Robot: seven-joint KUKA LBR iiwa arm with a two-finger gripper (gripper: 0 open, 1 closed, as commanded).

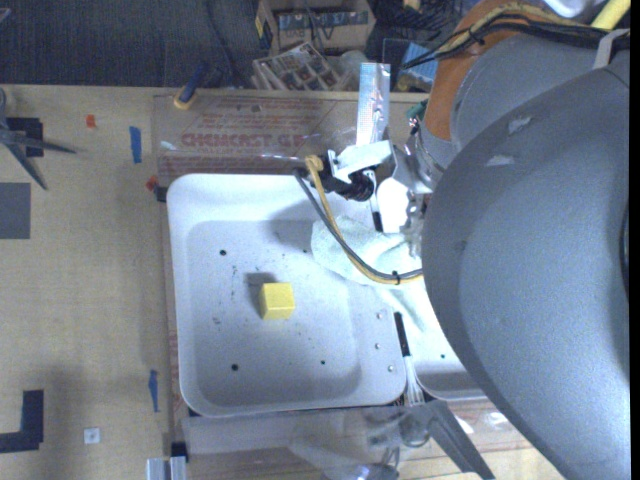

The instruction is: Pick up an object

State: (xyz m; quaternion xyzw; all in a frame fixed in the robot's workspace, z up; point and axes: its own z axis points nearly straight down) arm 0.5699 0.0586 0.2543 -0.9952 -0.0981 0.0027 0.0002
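Observation:
A small yellow cube (277,300) lies on the floor of the left white bin (190,268), a little left of the bin's middle. My gripper (383,206) hangs over the bin's upper right corner, at the end of the big grey arm that comes in from the right. White brackets and a yellow-and-black cable (335,230) loop around it. Below it a pale, blurred shape (335,248) rests against the bin's right side; I cannot tell what it is. The cube sits well apart from the gripper, down and to the left.
The arm's grey body (540,268) covers most of the right bin, whose near rim (445,380) shows. A thin black stick (401,335) lies on the ridge between the bins. A clear sheet with red lettering (245,133) lies behind the left bin.

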